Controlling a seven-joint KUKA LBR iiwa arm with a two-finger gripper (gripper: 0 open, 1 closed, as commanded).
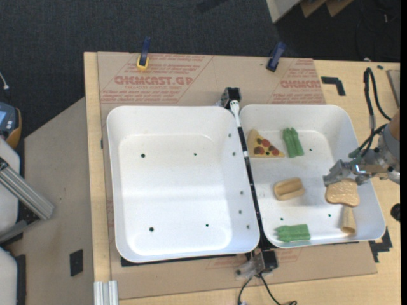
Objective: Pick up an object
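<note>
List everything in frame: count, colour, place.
White bins: 2, side by side on the bench.
Pizza slice toy: 1, yellow with red spots, right bin, upper left.
Green pieces: 2, right bin, one at top, one at the near edge.
Bread roll: 1, tan, right bin centre.
Toast slice: 1, tan, right bin, right side.
Clamps: 2, blue, board's far edge.
Gripper: 1, grey, just above the toast slice.
</note>
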